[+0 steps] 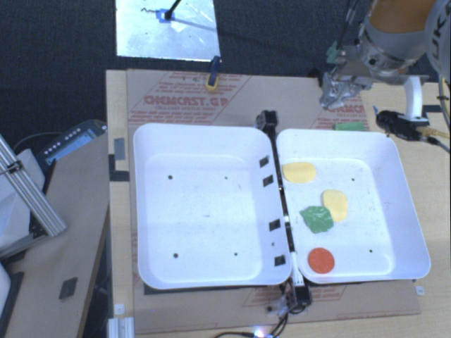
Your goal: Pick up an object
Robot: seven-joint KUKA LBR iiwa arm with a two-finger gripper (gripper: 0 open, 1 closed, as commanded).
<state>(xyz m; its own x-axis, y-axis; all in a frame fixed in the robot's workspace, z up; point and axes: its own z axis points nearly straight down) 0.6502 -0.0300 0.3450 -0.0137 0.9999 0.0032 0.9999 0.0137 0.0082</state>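
Dark carpet is seen behind a desk (120,210) covered by a printed cardboard sheet (183,97), on which 2 shallow white bins are set side by side, touching along a black hinge strip. At the far left, a grey handheld device (70,141) and a metal rail (28,196) are seen beside the desk. Behind the cardboard, a shiny metal plate (165,20) is laid on the carpet, and a small yellow and blue clip (212,76) is placed at the cardboard's far edge.

No object is seen in the left bin (204,203). 4 flat objects are held in the right bin (394,189): a yellow oval piece (299,172) near the hinge side, a second yellow piece (336,204) nearer the middle, a green piece (317,219) touching that second yellow piece on its left, and a red disc (321,260) closest to the near wall.

A small green item (350,126) is seen on the cardboard just beyond the right bin's far wall. The pincer (338,96) is raised above the cardboard behind the right bin, well apart from the 4 objects; nothing is seen in it, and whether it is open or closed cannot be told.
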